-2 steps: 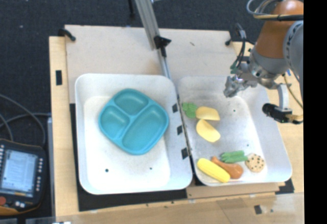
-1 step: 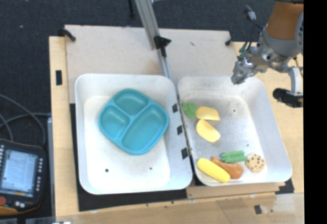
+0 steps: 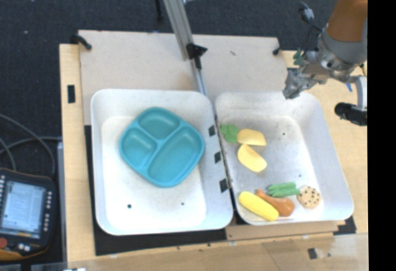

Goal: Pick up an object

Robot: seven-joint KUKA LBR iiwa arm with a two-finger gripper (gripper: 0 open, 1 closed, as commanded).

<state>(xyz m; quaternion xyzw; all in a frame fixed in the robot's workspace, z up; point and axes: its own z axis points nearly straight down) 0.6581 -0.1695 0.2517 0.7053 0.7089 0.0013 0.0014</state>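
Grey and dark metal marks the gripper [image 3: 293,90], which is seen poised over the far right corner of the right bin [image 3: 328,133], just at its rim. Nothing is seen between its tips, and how far it is opened cannot be told from this slant. No object is held, so the task is judged to be at its approach step, with the pick itself not yet made.

Nearest to the gripper, though well apart from it toward the bin's left side, two pale yellow pieces [image 3: 252,147] are found, one just beside the other, with a small green piece [image 3: 229,133] touching the upper one near the bin's left wall. Farther off, along the near edge of the bin, a yellow banana-like piece [image 3: 258,205], an orange carrot-like piece [image 3: 277,202] with a green piece [image 3: 282,189] against it, and a spotted cookie [image 3: 308,197] are clustered closely.

For the next move, a travel across and down into the bin would be called for, with one object singled out; the lone cookie or the upper yellow piece is judged the easier target, since the clustered pieces leave little room for the tips.

Beyond, the left bin [image 3: 108,140] is occupied by a blue divided plate [image 3: 162,146], and both bins are borne by the bench [image 3: 136,59].
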